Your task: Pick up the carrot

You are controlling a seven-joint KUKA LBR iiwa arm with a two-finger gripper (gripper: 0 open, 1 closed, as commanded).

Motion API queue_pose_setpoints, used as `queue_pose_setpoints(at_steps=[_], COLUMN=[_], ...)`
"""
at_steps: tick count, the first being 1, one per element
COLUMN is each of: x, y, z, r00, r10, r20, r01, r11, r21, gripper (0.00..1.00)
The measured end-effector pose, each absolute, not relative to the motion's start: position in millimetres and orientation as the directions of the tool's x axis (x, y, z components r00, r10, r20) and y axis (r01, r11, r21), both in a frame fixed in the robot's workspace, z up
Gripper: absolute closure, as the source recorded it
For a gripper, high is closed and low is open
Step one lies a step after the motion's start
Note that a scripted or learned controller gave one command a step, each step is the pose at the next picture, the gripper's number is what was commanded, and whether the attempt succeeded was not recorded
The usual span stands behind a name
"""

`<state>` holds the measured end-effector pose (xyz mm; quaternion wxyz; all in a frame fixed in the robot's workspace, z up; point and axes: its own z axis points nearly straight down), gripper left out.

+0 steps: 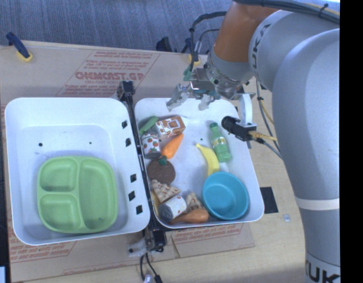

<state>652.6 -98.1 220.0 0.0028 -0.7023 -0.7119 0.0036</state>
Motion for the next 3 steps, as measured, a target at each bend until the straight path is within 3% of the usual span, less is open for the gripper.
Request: queue_pose_setpoints(at_steps=[1,2,3], x=[594.1,593.5,568.1], y=[-101,-99,-102], z=[110,119,215], r00=[0.152,0.141,0.269], r10=[0.988,0.99,0.963], r20=[-0.01,-0.007,-0.004], r01=[0.988,0.99,0.963], r11=[-0.152,-0.141,-0.269], r21=[0.008,-0.004,-0.002], gripper=[0.0,1.0,1.0])
